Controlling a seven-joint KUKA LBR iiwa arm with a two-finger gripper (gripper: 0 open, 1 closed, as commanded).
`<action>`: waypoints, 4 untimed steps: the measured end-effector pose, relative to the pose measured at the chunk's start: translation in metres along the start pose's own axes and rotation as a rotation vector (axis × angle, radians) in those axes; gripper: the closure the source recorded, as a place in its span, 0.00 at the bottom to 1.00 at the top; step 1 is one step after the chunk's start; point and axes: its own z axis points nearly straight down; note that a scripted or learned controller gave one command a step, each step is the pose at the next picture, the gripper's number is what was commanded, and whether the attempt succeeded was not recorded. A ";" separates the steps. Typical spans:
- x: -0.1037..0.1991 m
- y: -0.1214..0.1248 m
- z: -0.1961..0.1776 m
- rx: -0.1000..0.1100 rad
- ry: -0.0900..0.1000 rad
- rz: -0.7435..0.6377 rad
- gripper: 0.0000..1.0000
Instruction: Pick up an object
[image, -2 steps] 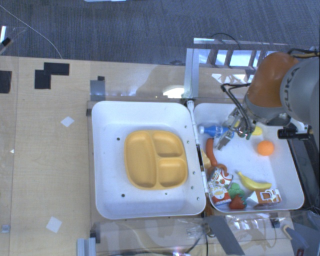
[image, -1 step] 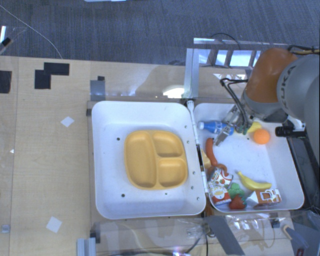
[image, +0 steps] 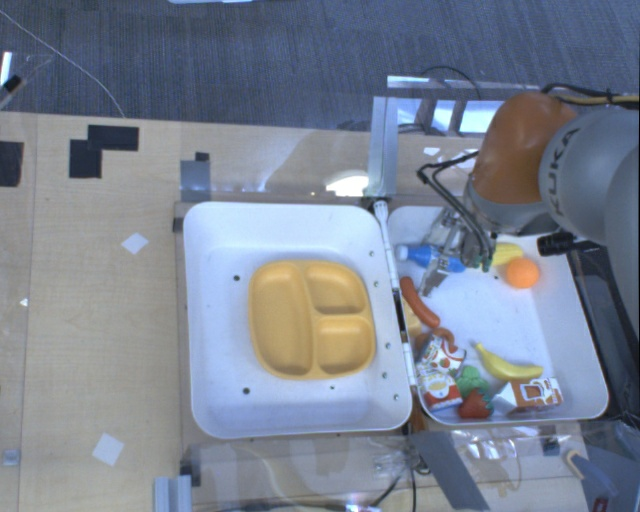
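From the camera above the bench, my arm (image: 560, 150) reaches in from the right, its orange band over the far edge of the right bin (image: 560, 310). My gripper (image: 440, 272) hangs low over the far left part of that bin, beside the wall it shares with the left bin (image: 210, 330). Whether my gripper is released or clenched I cannot tell; nothing I can make out sits in its grasp. A blue object (image: 425, 256) lies just by my fingertips, near the far left corner.

The right bin holds the things I might pick. A sausage (image: 420, 305) lies along the left wall, just nearer than my gripper. An orange ball (image: 522, 273) rests toward the far right, with a yellow object (image: 507, 253) touching it on its far side. Along the near edge lie a banana (image: 508, 364), a small printed carton (image: 437, 372) near the left corner, a green and red piece (image: 474, 392) beside it, and an orange-and-white box (image: 535, 394) toward the right corner.

The left bin carries a yellow divided plate (image: 310, 318) in its middle, three compartments facing up.
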 end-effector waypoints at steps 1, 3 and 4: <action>-0.015 -0.037 -0.001 -0.002 -0.011 -0.361 0.00; -0.039 -0.095 0.001 -0.003 0.000 -0.415 0.00; -0.012 -0.024 0.000 -0.004 0.004 -0.138 0.00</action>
